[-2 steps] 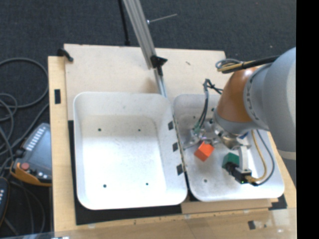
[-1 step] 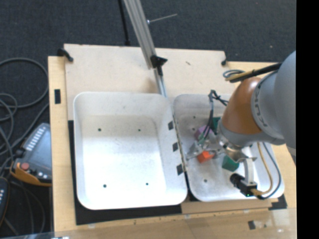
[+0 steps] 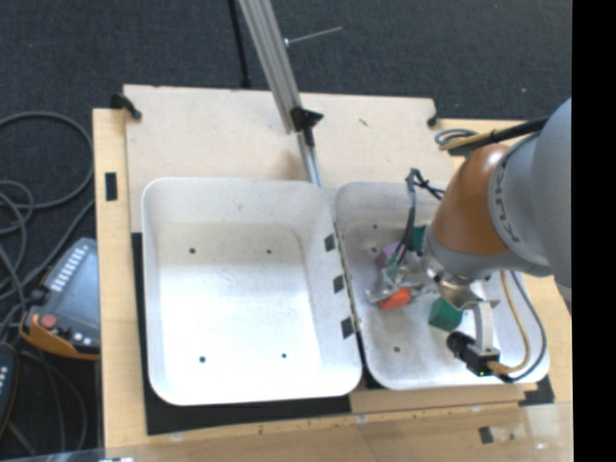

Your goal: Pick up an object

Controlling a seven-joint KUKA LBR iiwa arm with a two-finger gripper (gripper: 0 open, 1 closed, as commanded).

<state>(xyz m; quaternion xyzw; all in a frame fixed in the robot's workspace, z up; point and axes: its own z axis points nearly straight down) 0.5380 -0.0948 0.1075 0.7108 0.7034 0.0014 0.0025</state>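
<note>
The grey arm (image 3: pixel 525 200) with its orange band (image 3: pixel 467 210) reaches in from the right and hangs low over the right bin (image 3: pixel 361 210). The gripper (image 3: pixel 402 285) is down among the objects in this bin. I cannot tell how it is set, because the wrist covers much of it and the picture is blurred there.

Several small objects lie close together in the right bin. An orange-red object (image 3: pixel 393 299) lies just beside the gripper, on its lower side. A purple object (image 3: pixel 392 254) lies a little above it, and a green object (image 3: pixel 445 314) sits to the right, partly under the arm. I cannot say whether any of them touches the gripper. A thin green piece (image 3: pixel 416 239) shows near the band.

The left bin (image 3: pixel 159 258) is white with 4 small dark dots on its floor. Both bins stand side by side on a pale wooden bench (image 3: pixel 212 133). A metal rail (image 3: pixel 274 56) runs at a slant from the top of the view down to the gap between the bins. On the dark floor at the left lies a handheld pendant (image 3: pixel 69 296) with cables (image 3: pixel 29 171). No writing or label can be read anywhere.
</note>
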